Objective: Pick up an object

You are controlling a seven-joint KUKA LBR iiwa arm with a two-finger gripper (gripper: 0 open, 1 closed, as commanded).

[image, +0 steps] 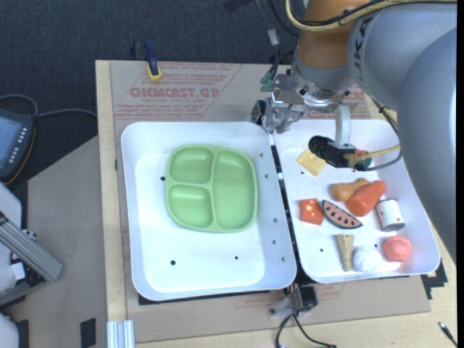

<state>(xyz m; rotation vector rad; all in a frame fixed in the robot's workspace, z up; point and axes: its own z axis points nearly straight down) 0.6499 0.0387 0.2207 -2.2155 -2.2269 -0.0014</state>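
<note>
Your hand (275, 118) hovers over the bins' far rims, grip state unreadable, toys (351, 198) lying nearer the camera, likely staging a pick.

A brown board (181, 85) with red printed letters lies on the tabletop (65, 216) under the two bins. A blue and yellow clamp (151, 60) sits at its far left corner. At the left edge there is a dark device (13, 140) with a cable (65, 112). Behind all is dark carpet (109, 13).
</note>
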